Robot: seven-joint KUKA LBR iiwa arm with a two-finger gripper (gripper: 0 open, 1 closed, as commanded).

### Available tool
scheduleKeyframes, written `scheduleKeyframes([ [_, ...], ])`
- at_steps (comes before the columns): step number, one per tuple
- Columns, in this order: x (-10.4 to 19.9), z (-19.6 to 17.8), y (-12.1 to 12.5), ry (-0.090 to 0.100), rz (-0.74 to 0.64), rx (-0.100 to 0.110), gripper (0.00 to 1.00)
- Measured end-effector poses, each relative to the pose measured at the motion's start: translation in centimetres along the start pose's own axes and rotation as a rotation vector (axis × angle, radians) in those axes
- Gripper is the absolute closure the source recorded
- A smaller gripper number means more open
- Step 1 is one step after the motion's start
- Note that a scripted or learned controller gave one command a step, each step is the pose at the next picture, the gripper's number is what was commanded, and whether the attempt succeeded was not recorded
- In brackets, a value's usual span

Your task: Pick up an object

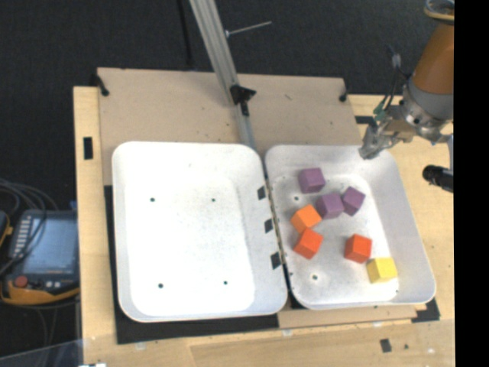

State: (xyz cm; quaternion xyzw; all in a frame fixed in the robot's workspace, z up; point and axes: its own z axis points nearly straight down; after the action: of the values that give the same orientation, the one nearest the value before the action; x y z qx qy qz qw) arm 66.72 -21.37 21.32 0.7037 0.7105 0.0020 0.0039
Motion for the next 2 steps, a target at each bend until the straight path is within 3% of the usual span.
scheduleKeyframes([
  [2,10.3,-2.7,-2.3,0.004,0.003,0.007,1.0],
])
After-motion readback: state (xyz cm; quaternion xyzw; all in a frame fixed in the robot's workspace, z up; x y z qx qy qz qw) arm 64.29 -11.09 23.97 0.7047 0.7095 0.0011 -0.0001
